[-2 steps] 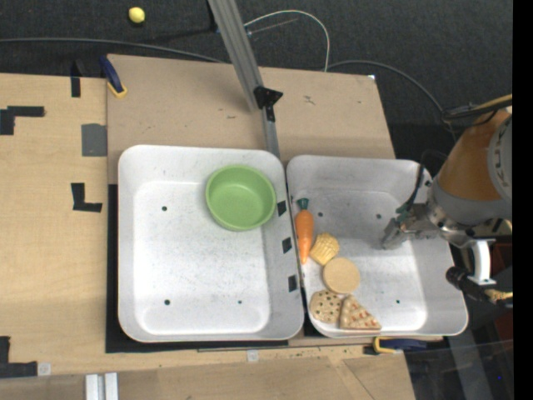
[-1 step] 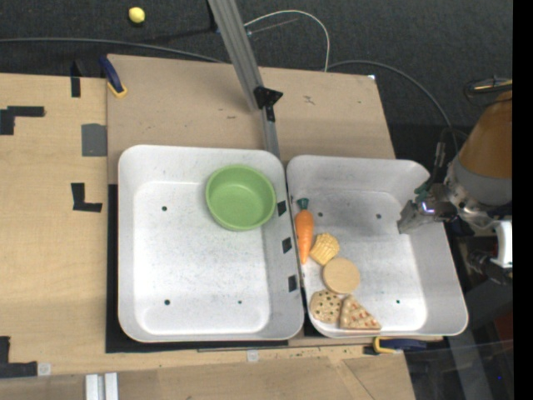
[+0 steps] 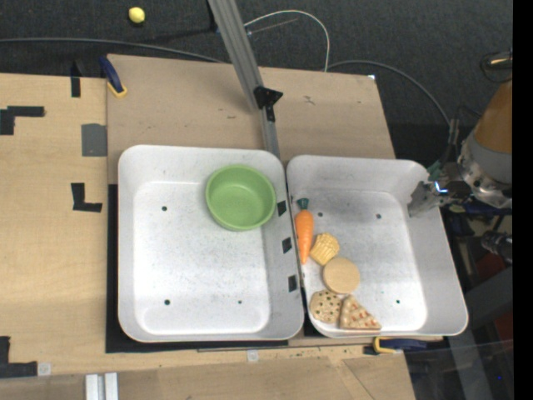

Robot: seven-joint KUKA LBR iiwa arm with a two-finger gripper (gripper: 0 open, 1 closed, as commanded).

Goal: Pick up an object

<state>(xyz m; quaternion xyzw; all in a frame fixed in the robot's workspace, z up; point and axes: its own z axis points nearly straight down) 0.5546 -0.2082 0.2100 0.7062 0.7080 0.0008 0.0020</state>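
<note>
Carrot (image 3: 304, 232) untouched — gripper (image 3: 425, 192) seemingly poised over right bin's (image 3: 433, 248) edge.

Arm (image 3: 493, 136) at right, hand (image 3: 426, 192) low

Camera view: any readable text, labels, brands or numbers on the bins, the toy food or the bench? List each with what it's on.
None: no readable word, number or brand.
Green bowl in the left bin: plain.
Carrot and the other toy food in the right bin: surface patterns, no lettering.
Bench: black tape marks, shapes rather than characters.
Gripper: too small and blurred to show any label.
</note>
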